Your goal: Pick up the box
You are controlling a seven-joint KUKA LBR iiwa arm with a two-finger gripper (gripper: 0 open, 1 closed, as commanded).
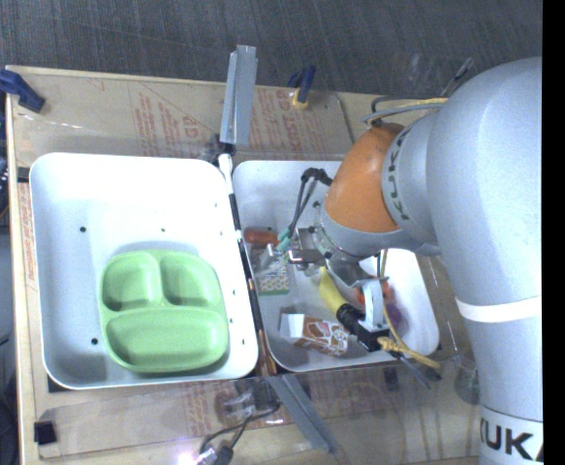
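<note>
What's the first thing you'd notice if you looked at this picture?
The huge grey robot arm with its orange band fills the right side, leaning over the right bin. Next, the bright green divided tray lying in the left bin. Small packets and a box are jumbled under the arm.

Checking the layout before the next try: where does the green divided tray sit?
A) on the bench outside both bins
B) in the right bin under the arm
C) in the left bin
C: the green divided tray lies flat on the floor of the left bin, toward its near edge.
</note>
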